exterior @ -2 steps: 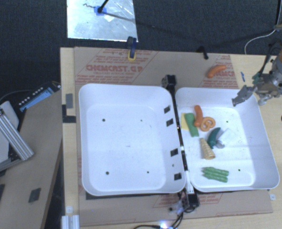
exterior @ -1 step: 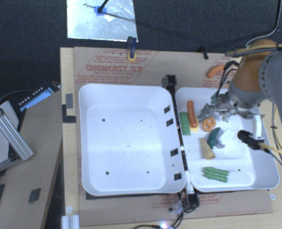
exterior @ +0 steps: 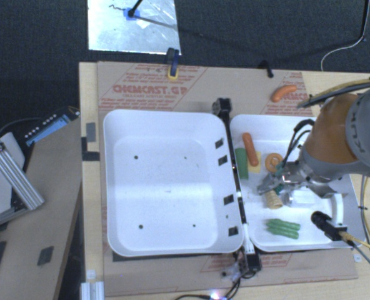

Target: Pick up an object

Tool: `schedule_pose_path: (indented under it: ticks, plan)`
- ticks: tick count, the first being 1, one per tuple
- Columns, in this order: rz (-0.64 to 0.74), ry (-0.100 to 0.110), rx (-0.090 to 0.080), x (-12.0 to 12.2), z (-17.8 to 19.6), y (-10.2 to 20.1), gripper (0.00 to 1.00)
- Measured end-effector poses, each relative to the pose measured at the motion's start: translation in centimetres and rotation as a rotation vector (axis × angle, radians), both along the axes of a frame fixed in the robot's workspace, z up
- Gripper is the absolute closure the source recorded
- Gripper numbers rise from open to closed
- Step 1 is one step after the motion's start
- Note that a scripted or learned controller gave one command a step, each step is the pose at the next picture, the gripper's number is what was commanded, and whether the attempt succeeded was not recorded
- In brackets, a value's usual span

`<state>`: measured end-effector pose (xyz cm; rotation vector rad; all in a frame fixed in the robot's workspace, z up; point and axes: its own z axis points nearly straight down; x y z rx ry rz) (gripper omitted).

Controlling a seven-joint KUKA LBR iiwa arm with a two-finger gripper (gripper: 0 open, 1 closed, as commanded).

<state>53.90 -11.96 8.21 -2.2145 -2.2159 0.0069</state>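
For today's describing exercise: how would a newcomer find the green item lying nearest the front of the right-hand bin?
Start at the right bin, under the arm. Go to its near edge, below the claw. The green pea pods lie flat there, alone, unlike the upright green stick beside the divider.

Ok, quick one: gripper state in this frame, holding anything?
Gripper: low in the right bin, right over a small tan object; open or shut cannot be told, and no hold is visible.

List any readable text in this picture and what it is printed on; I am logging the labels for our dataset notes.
"CHEMCAST GP": red print on the brown board under the bins, behind the left bin.
The red print repeated elsewhere along the board's edges is too blurred or cut off to read.
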Motion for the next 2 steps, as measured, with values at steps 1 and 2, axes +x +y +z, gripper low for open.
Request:
schedule_pose_path:
  ticks: [1,2]
  plan:
    - [0.002,-0.013,-0.004,0.5,1.3,-0.1,1.00]
    - [0.011,-0.023,-0.002,5.3,10.9,6.0,1.00]
